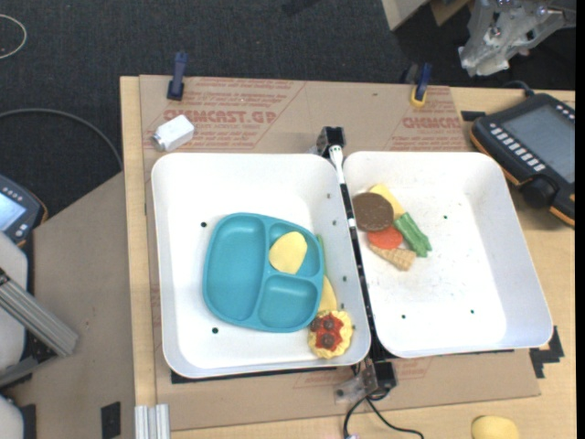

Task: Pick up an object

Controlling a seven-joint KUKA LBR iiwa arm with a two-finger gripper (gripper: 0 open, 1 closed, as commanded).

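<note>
The left bin (174,245) holds a teal divided tray (239,277) with a yellow lemon-shaped piece (289,251) in its upper right compartment. A toy pizza slice (330,333) and a yellow piece (328,293) lie at the tray's lower right corner. In the right bin (475,245), a cluster sits near the left wall: a brown round patty (373,210), a yellow wedge (388,194), a red slice (385,239), a green pod (414,232) and a tan cone piece (397,258). My gripper (494,51) hangs at the top right, beyond the bench and far from both bins.
A black teach pendant (532,149) lies just right of the right bin. A small white box (174,133) sits on the cardboard behind the left bin, with a blue clamp (176,73) and a yellow clamp (420,84) at the back edge. A yellow object (494,426) lies at the bottom.
</note>
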